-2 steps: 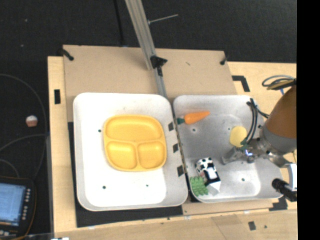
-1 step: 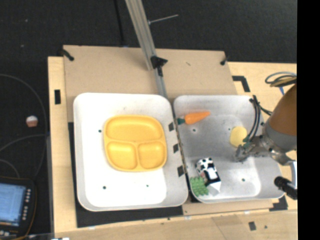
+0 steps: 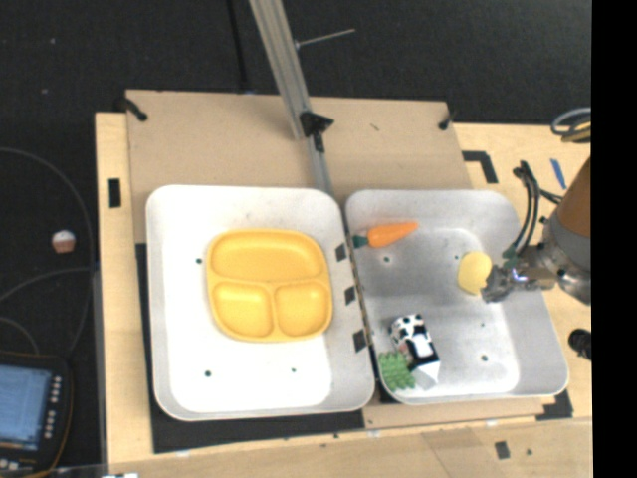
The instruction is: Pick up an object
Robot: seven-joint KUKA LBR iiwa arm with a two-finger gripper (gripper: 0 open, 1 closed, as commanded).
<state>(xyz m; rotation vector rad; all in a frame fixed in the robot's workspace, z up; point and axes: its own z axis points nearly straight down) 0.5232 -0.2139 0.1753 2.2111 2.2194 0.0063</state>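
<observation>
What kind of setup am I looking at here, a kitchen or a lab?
Most likely a robot lab test bench, not a kitchen: two shallow white bins on a plywood board, toy items like a carrot and a yellow divided tray, a camera mast, and a pendant screen.

Even overhead light, soft focus, faint shadows.

Divided plate (image 3: 269,284) in left bin (image 3: 179,366)
</observation>
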